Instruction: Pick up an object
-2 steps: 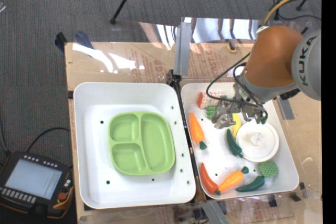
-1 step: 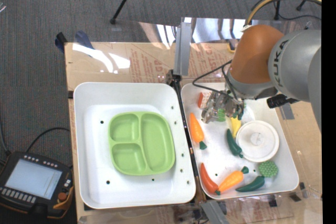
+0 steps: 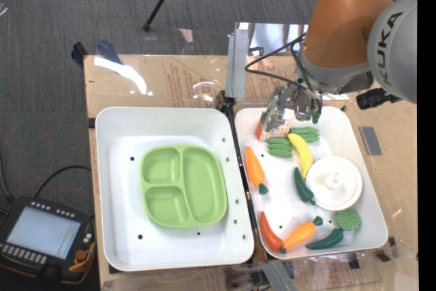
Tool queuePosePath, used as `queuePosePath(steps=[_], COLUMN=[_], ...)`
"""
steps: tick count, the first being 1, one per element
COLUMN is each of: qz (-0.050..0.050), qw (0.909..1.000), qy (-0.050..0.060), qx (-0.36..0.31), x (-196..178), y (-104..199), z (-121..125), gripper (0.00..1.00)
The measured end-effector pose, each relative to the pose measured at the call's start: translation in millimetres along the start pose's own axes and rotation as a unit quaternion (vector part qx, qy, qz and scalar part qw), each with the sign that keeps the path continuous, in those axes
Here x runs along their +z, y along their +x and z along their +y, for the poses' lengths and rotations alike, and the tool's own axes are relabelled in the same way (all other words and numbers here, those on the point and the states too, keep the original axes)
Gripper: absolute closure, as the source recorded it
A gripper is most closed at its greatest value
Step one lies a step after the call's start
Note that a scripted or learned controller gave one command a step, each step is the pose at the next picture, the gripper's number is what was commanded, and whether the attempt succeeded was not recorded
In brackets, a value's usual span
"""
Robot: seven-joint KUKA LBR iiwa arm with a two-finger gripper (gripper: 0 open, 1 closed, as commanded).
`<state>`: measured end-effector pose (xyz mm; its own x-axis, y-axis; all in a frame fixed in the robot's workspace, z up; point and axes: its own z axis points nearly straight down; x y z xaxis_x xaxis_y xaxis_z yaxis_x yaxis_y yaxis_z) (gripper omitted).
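My gripper (image 3: 291,118) hangs over the far left corner of the right bin (image 3: 368,146), open, with nothing seen between its fingers. Just below it lie a small red piece (image 3: 261,129), a green pea pod (image 3: 279,148) and a bunch of green beans (image 3: 304,135). A yellow banana (image 3: 301,152) lies beside them, and an orange carrot (image 3: 255,168) rests along the bin's left wall. The arm's orange band (image 3: 344,17) hides the bin's far edge.
The right bin also holds a white round bowl (image 3: 334,182), a dark green vegetable (image 3: 304,187), a bumpy green ball (image 3: 348,219), a second carrot (image 3: 302,234), a red chili (image 3: 270,232) and a green pepper (image 3: 327,239). A green divided plate (image 3: 184,185) lies in the left bin (image 3: 116,146).
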<state>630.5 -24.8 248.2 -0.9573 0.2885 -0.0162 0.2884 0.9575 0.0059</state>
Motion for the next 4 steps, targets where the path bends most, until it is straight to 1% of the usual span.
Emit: queuePosePath(steps=[1,2,3,4], qz=[0.005,0.015,0.009,0.008], qw=[0.9959,0.9877,0.989,0.9889], qy=[0.002,0.001,0.001,0.001], qx=[-0.09,-0.156,-0.147,-0.148], x=[-54,75,161,160], y=[36,73,51,51], z=[-90,-82,-73,-73], gripper=[1.0,1.0,1.0,0.0])
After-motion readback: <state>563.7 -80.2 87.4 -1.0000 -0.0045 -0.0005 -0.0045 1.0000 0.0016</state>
